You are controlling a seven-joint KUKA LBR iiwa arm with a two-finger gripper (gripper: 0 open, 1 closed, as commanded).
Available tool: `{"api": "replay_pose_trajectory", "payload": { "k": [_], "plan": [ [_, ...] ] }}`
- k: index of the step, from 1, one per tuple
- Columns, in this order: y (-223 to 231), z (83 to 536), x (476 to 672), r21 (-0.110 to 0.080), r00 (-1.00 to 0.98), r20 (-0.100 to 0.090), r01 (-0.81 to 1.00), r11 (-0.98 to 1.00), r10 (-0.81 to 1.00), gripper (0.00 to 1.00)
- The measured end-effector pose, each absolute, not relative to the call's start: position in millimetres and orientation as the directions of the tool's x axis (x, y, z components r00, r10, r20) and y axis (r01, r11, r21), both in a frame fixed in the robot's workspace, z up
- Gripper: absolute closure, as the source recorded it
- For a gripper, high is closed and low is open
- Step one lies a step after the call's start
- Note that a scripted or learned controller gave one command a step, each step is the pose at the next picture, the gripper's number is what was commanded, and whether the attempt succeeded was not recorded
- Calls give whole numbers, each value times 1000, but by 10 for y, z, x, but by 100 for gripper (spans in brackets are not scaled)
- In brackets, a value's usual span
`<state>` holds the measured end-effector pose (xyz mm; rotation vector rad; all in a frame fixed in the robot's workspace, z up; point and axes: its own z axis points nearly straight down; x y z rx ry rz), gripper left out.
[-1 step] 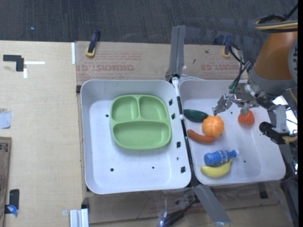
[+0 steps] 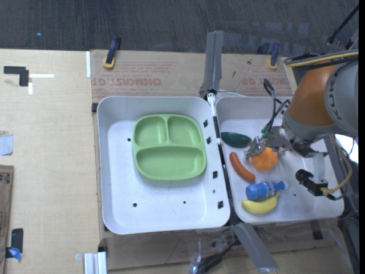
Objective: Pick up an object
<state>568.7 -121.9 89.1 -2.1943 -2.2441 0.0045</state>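
Note:
In the right bin (image 2: pixel 296 213) lie an orange fruit (image 2: pixel 264 160), a red sausage (image 2: pixel 242 166), a dark green oval piece (image 2: pixel 235 138), a blue bottle (image 2: pixel 263 189) and a yellow banana (image 2: pixel 260 205). My gripper (image 2: pixel 258 149) hangs low over the bin at the orange's upper left edge, its metal fingers touching or just above the fruit. Whether anything sits between the fingers is unclear. The grey and orange arm reaches in from the right.
The left bin (image 2: pixel 114 210) holds a light green divided plate (image 2: pixel 169 146). A metal divider post (image 2: pixel 214 61) stands between the bins at the back. Clamps sit on the cardboard behind the bins.

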Motion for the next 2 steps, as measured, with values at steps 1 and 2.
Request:
{"api": "replay_pose_trajectory", "payload": {
  "k": [1, 2],
  "plan": [
    [-1232, 962, 5691, -7, -19, 0, 1000, 19, 1000, 100],
    [-706, 1883, 5863, -6, 127, -2, 992, -127, 992, 100]
  ]
}}
